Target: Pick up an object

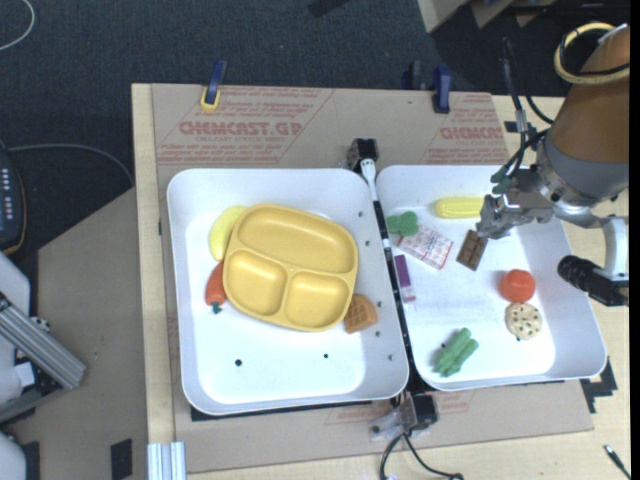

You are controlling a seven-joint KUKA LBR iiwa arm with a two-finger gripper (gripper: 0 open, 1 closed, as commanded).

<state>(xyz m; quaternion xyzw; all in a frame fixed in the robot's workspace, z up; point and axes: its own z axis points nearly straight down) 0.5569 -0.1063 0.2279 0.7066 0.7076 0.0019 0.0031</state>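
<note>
Table (300, 118): brown board, printed red, on dark carpet
Block (471, 251): brown, tilted, small
Hand (494, 223): pinching the block's top

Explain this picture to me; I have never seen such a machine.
One camera looks down at a slant on a bench with two shallow white bins. The grey and orange robot arm reaches in from the right; its claw hangs over the right bin, just above a brown block. I cannot tell whether it grips anything. That bin also holds toy corn, a tomato, a cookie and green beans. The left bin holds a yellow divided tray.
</note>
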